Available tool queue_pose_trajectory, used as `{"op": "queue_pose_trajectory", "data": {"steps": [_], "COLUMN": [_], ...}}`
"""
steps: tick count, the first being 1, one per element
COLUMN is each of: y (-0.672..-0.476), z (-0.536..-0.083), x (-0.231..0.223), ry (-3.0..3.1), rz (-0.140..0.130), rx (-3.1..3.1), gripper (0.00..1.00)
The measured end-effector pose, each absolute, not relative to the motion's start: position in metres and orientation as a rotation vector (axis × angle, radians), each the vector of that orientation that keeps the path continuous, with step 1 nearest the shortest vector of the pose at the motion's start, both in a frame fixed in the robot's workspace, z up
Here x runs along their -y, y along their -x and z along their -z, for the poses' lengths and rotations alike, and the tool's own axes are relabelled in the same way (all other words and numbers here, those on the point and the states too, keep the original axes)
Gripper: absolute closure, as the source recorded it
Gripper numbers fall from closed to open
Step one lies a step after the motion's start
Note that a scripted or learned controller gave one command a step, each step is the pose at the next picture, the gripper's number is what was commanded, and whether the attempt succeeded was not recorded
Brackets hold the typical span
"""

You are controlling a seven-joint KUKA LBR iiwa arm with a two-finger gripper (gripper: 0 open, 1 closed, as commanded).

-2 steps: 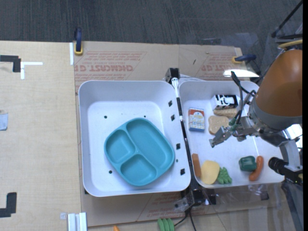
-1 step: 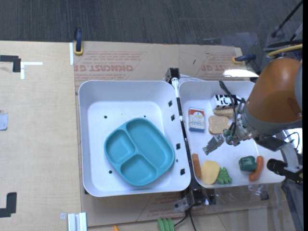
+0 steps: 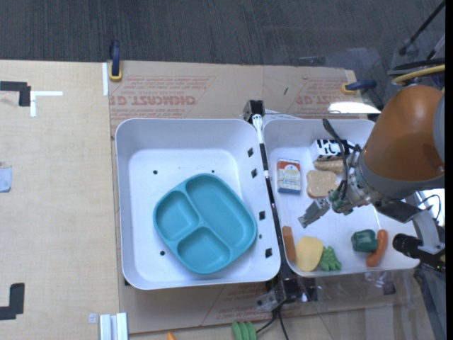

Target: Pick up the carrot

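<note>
**Gripper poised above the right bin**

The carrot (image 3: 376,248) lies in the right bin (image 3: 297,134), by its near right corner, just right of a green pepper (image 3: 363,241). The gripper (image 3: 312,214) hangs left of the pepper; whether its fingers are apart, I cannot tell.

Gripper (image 3: 313,214) hangs over right bin (image 3: 301,129), nothing btwn fingers. Carrot (image 3: 377,248) at bin's front right, beside green block (image 3: 364,241). Blue tray (image 3: 204,222) in left bin (image 3: 134,211).
</note>
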State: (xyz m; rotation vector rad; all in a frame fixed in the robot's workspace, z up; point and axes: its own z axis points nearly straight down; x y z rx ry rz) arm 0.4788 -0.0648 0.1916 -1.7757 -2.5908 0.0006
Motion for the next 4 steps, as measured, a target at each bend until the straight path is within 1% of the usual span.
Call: {"op": "queue_pose_trajectory", "data": {"steps": [1,2,3,4], "y": [-0.4789,-0.479,-0.4807,-0.4807], "z": [-0.0914,-0.0915,-0.1004,-0.1004], "x": [0.1023,0.0993,0.0999,0.0999], "ry": [1.628,1.687,1.7,1.699], "rz": [0.002,0.002,0.004,0.004], "rx": [2.688,2.653,2.647,2.648], "gripper": [0.0,0.0,1.0,0.0]}}
